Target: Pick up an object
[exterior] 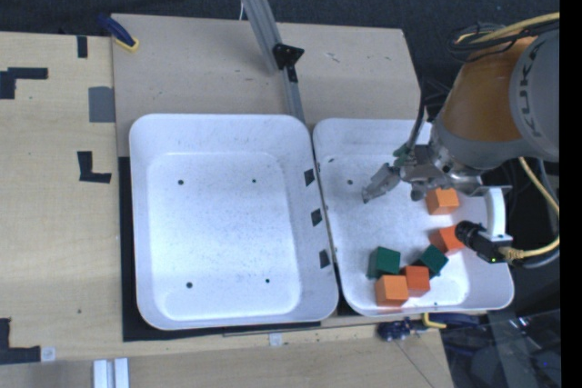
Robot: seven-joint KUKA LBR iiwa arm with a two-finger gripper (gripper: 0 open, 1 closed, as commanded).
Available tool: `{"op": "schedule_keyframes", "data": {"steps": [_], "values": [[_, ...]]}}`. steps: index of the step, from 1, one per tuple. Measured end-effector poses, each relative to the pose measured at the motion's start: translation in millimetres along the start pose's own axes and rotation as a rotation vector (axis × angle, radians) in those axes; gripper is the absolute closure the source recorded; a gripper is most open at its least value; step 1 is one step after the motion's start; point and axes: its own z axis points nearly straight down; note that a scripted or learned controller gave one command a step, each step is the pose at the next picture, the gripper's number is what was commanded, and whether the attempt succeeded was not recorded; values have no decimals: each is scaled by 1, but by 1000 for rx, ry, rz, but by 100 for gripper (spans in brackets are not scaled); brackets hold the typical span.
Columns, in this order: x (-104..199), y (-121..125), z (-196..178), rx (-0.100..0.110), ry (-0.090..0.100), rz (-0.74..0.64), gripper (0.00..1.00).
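My gripper hangs over the upper middle of the right bin, below the arm's orange band. It is open, with one grey finger splayed toward the lower left and nothing between the fingers. An orange block lies just right of the gripper, beside it rather than in it. Lower in the bin lie a red-orange block, two green blocks, a small red-orange block and an orange block.
The left bin sits beside the right one, its rim touching. A slanted metal bar runs down from the top to the gap between the bins. Cables trail at the right edge.
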Motion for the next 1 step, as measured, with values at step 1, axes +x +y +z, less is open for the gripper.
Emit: {"op": "schedule_keyframes", "data": {"steps": [1], "values": [[0, 0, 0, 0, 0, 1, 0]]}}
